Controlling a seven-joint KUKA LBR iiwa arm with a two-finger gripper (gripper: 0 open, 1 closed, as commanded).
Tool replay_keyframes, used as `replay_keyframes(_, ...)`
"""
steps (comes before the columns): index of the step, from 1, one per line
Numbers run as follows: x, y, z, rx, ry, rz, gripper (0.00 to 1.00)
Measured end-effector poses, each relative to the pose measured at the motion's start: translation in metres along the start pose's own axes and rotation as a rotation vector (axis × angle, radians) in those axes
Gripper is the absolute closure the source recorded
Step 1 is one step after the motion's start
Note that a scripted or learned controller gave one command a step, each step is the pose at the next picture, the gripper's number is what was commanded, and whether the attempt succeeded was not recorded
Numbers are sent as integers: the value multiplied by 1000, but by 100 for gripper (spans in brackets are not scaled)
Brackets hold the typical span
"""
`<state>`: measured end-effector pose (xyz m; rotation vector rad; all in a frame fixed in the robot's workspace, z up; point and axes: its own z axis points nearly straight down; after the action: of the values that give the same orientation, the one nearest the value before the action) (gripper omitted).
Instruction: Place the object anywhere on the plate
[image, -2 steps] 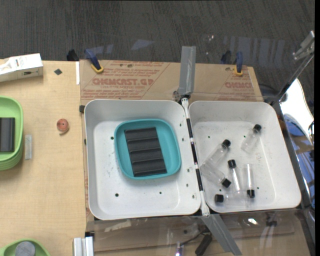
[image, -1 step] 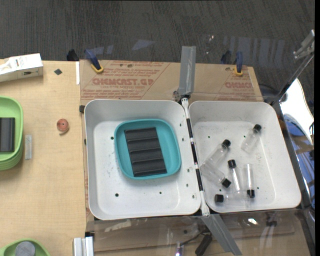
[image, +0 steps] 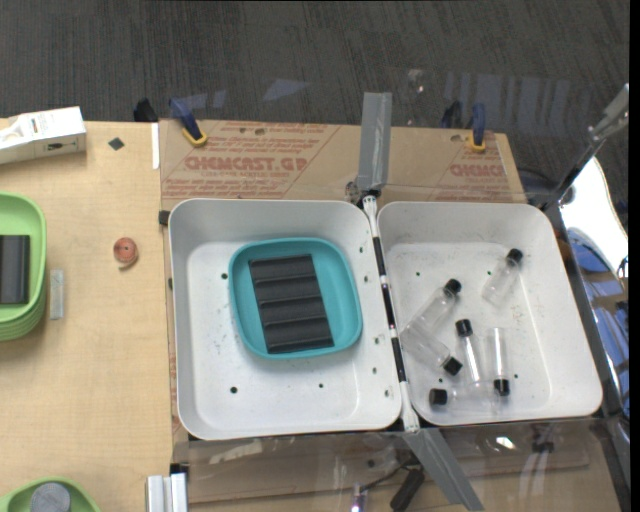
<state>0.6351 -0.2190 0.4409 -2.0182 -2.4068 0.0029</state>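
Tool state: we cannot tell. Camera view: clear black-capped vials (image: 437, 305) lie scattered in right bin (image: 565, 400); teal plate (image: 240, 300) sits in left bin (image: 200, 390), well apart. We judge pick not yet begun. Next move: grasp one vial, carry it across divider.

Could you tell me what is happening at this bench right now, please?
Nothing is being handled at this moment. The right bin holds several clear vials with black caps, lying loose on its floor. The left bin holds a teal plate with a dark ribbed block resting on it. No vial is on the plate yet, so the placing is not yet done.
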Motion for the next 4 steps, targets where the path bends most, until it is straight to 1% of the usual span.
replay_keyframes(1,-7,24,1,-1,-1,-75,0)
replay_keyframes(2,-2,-4,0,-1,0,-62,0)
replay_keyframes(3,-6,19,0,-2,-1,-309,0)
replay_keyframes(4,-8,23,-1,-3,-2,-276,0)
